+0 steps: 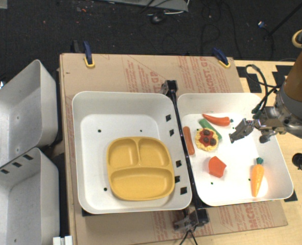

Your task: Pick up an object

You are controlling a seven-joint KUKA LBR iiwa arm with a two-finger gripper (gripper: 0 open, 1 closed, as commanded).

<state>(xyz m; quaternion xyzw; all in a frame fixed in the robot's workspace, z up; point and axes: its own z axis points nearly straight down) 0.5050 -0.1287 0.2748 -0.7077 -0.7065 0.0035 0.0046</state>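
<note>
The jaws of the gripper [241, 131] are seen parted and empty over the right bin [232, 195], near the small pizza [207, 139] and red pepper [216, 120].

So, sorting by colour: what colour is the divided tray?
Yellow tray, in the left bin, camera view.
</note>
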